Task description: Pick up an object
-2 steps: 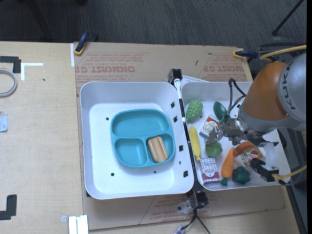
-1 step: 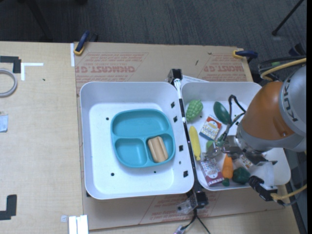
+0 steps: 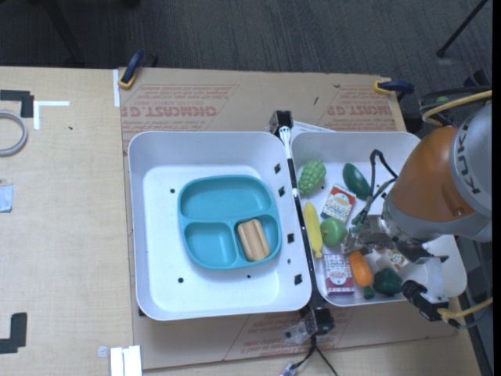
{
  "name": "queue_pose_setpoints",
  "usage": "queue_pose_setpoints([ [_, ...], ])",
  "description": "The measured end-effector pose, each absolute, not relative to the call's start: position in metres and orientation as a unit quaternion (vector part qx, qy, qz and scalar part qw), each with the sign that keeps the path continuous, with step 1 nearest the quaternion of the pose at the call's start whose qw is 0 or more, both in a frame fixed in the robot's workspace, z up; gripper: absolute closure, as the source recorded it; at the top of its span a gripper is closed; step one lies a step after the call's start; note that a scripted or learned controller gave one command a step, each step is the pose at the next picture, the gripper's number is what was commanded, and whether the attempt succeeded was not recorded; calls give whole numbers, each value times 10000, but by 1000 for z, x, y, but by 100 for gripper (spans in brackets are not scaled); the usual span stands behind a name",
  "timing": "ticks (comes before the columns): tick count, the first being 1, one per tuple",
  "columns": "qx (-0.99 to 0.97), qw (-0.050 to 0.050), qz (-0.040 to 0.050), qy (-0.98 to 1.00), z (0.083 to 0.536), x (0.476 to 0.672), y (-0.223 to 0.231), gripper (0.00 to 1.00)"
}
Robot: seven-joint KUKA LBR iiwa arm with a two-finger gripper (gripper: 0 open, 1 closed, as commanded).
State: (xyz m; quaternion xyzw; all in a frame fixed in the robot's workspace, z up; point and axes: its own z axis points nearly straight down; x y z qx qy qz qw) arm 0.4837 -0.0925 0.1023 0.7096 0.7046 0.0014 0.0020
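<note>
My gripper (image 3: 366,240) hangs low over the right bin (image 3: 407,143), just above an orange carrot (image 3: 360,270) and beside a round green fruit (image 3: 332,230). Around it lie a yellow corn cob (image 3: 312,227), a bumpy green fruit (image 3: 311,176), a dark green vegetable (image 3: 357,180), a white and orange snack packet (image 3: 338,204), a red packet (image 3: 337,273) and a dark green piece (image 3: 387,281). The orange wrist band and the arm hide the bin's right part.
The left bin (image 3: 149,210) holds a teal divided tray (image 3: 205,202) with a hot dog bun (image 3: 252,239) in its lower right compartment. A black clip (image 3: 281,121) sits where the two bins meet at the back. Cables (image 3: 462,99) run at the far right.
</note>
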Motion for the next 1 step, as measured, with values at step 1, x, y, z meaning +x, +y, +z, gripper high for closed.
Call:
queue_pose_setpoints([
  [1, 7072, 6, 0, 7070, 195, 482, -43, 100],
])
